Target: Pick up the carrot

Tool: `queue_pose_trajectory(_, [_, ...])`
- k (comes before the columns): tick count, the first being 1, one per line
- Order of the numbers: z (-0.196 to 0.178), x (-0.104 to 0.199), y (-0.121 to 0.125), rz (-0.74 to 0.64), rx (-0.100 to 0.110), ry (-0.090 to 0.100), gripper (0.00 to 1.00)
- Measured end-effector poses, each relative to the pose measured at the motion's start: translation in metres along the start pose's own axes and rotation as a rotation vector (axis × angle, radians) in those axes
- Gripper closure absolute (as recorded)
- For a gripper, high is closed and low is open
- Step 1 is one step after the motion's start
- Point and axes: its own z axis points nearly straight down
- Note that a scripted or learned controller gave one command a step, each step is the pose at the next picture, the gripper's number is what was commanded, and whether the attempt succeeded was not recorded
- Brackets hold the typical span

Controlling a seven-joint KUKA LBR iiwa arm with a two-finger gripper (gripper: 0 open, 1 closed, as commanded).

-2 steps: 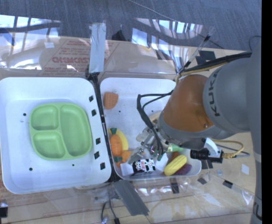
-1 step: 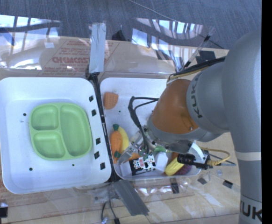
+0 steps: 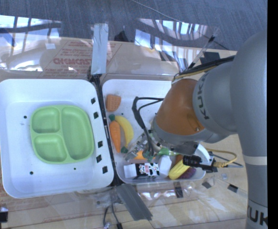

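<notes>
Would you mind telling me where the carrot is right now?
The carrot lies in the right bin, along its left wall, with the banana beside it on the right.

Green 3-compartment plate in left bin, banana and cow-patterned carton in right bin

Pretty chunky grey arm with black KUKA lettering on the casing and a glossy orange band above the wrist. Black cables loop off the wrist, plus a yellow cable.
</notes>
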Motion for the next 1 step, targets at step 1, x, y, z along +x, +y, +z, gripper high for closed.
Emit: queue_pose_trajectory(1, [-0.0914, 0.0480, 0.0437, 0.225, -0.004, -0.004, 1.00])
